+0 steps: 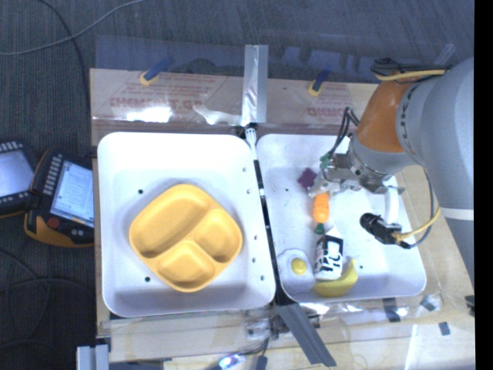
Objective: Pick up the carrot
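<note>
- The carrot (321,206) lies in the right-hand bin (408,272), near its middle, orange with a green end pointing toward the bin's near side.
- The gripper (333,177) hangs just above the carrot's upper end; whether it touches the carrot cannot be told from this slant.
- The rig note forbids guessing here: whether the gripper is parted or closed cannot be told, since the wrist hides that part.
- The arm (416,122), grey with an orange band, reaches in from the right across the right-hand bin's far corner.
- A small purple piece (307,178) sits just left of the gripper, on the bin floor.
- A black-and-white carton (330,257) stands just below the carrot, close to its green end.
- A banana (337,280) lies against the carton's lower side, near the bin's front wall.
- A fried-egg toy (297,265) rests left of the carton, by the divider between bins.
- The left-hand bin (123,160) holds a yellow compartment plate (185,236), roughly centred.
- A handheld pendant (60,199) lies off the worktop (185,102), at the far left.
</note>
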Robot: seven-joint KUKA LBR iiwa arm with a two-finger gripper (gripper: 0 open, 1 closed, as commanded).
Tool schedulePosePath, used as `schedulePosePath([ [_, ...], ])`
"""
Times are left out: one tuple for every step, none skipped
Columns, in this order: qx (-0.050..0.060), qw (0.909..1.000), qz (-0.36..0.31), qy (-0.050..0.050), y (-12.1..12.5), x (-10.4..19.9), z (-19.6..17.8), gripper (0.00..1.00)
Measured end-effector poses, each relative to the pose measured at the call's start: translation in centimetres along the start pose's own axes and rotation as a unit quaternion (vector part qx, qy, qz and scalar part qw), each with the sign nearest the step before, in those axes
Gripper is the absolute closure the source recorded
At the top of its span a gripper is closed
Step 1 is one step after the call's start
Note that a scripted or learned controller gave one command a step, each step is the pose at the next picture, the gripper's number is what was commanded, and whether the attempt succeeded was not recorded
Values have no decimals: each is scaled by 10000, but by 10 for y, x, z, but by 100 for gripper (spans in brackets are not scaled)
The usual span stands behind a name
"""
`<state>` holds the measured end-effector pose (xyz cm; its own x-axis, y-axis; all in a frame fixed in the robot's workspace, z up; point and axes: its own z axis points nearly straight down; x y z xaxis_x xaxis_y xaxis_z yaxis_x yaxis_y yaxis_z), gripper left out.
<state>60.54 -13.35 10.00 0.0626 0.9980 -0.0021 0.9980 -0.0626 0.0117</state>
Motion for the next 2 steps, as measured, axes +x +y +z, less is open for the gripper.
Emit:
schedulePosePath([
  [59, 9983, 571, -19, 43, -34, -137, 100],
  [77, 9995, 306, -17, 60, -54, -77, 100],
])
